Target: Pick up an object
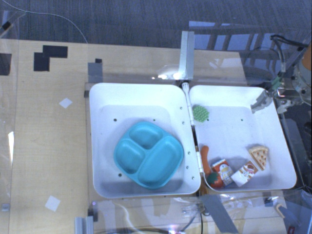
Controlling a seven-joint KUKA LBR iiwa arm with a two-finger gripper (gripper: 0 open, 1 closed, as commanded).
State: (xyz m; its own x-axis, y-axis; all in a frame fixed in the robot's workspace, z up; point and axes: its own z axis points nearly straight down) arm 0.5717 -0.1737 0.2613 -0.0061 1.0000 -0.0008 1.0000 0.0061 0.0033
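**Pick not yet made: hand at bin corner, objects undisturbed**

The hand (pixel 263 101) is hovering over the far right corner of the right bin (pixel 234 95), and nothing is showing in its grasp. Whether it is open or closed cannot be told at this size.

Candidate objects are lying in the right bin: a green spiky ball (pixel 200 112) near the divider, a waffle-patterned wedge (pixel 259 157), a small white carton (pixel 243 173), a small printed packet (pixel 222 169) and a toy carrot (pixel 208 167) along the near edge. A blue divided plate (pixel 148 154) is sitting in the left bin (pixel 105 130).

Judgement: approach, descent, grasp and lift are all remaining.
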